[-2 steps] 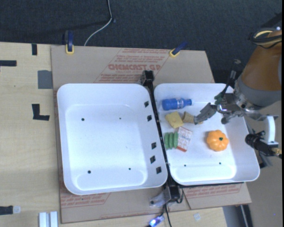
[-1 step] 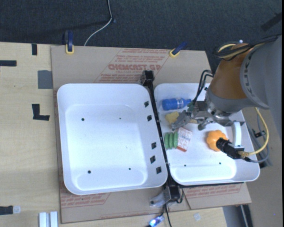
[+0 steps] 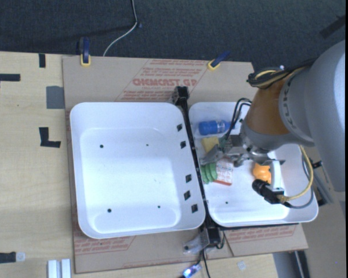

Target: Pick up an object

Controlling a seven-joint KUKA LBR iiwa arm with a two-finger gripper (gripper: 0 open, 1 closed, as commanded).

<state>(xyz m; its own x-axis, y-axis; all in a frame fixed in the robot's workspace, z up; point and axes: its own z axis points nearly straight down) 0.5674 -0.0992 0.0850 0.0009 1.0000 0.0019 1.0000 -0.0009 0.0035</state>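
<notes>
Over the right bin point(image 3: 301, 213), the gripper point(image 3: 232, 153), its opening impossible to tell, is reaching toward the cluttered objects point(image 3: 216, 158) and, by my judgement, needing a clean descent onto one.

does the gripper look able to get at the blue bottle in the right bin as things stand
Probably yes. The blue bottle lies uncovered at the far end of the right bin, close beside the gripper, with nothing stacked on it. The bin wall and the yellow item next to it could crowd a grasp.
</notes>
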